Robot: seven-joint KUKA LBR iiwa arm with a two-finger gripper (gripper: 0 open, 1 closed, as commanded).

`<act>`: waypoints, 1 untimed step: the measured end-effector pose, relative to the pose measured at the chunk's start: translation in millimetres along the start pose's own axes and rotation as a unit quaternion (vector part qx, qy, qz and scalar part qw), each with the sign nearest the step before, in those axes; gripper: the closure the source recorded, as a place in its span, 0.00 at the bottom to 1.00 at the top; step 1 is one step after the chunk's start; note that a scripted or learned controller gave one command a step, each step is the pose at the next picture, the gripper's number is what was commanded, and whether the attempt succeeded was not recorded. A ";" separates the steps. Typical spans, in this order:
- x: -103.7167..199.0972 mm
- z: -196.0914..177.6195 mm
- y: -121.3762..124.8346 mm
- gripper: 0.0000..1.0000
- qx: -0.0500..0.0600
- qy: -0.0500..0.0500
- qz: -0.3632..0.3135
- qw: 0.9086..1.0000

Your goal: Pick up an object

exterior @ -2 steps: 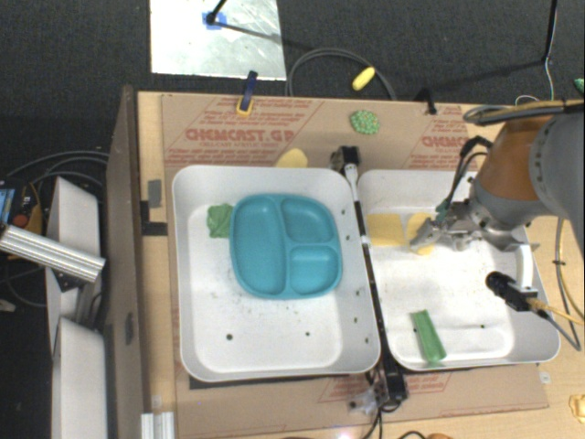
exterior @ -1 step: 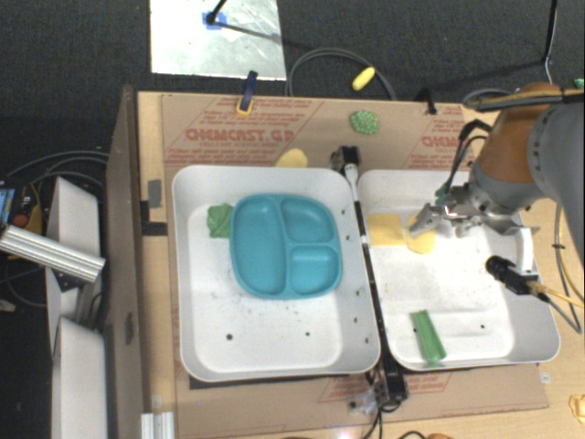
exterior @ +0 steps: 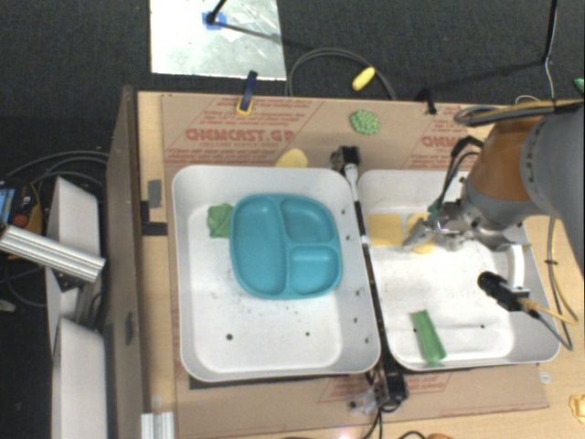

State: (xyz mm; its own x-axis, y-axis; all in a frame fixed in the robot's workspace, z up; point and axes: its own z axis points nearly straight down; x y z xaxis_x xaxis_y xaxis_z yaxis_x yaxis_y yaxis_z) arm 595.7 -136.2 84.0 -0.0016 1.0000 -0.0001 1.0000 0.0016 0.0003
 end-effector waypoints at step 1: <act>-0.1 -0.7 0.8 0.00 -0.001 0.000 0.000 1.000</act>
